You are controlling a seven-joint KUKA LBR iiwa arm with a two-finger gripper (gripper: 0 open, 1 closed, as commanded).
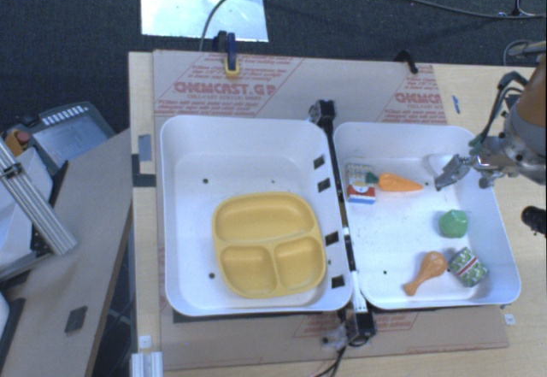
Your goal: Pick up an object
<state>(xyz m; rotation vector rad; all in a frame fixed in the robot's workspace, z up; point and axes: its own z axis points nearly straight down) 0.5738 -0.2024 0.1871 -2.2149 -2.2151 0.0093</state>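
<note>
The hand [457, 168] hovers over the right bin [491, 196], holding nothing — whether its fingers are apart or together I cannot tell. The nearest object is the orange carrot [400, 184], just beside it. Best to centre above the carrot, then descend straight — avoiding the small carton [361, 182].

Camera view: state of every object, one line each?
gripper: over right bin, holding nothing
carrot: lying flat, right bin
small carton: lying beside carrot
green lump: resting, right bin
drumstick: lying flat, right bin
green-patterned packet: beside drumstick
yellow tray: flat in left bin
</note>
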